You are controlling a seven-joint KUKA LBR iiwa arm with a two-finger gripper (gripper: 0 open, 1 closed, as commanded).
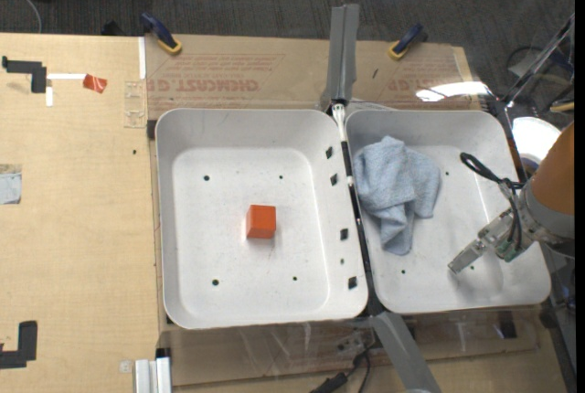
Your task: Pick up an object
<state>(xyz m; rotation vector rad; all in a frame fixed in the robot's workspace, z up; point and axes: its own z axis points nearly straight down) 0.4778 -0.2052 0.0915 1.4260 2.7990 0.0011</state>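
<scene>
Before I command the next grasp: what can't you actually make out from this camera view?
- End effector: small and slanted in the camera view, so open or shut is unreadable.
- Arm: cut off by the right edge.
- Blue cloth: its folds hide the right bin floor beneath.
- Orange block: underside hidden.

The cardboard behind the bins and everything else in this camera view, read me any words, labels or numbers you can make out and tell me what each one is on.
"CHEMCRZT GE": red print on the cardboard sheet behind the left bin, upside down from here; the letters are blurred, so this reading is uncertain.
A second, smaller red line under it: too blurred to read.
No readable text on the orange block, blue-grey cloth, right bin or gripper.
</scene>
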